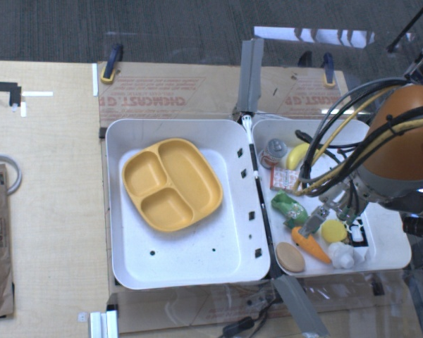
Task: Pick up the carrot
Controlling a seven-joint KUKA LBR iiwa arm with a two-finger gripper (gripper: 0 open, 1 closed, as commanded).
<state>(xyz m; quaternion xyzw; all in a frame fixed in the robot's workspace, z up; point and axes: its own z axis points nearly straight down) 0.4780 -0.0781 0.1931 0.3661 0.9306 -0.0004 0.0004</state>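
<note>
Camera view: carrot point(310, 246) lies in the right bin point(398, 259), near its front edge, between a tan oval item point(290, 258) and a yellow ball point(333, 230). Hand point(314, 222) sits just above the carrot's thick end; finger spread cannot be told. Left bin point(127, 259) carries a yellow divided plate point(171, 184).

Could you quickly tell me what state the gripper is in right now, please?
Gripper: low in the right bin, just above the carrot; open or shut cannot be told.
</note>
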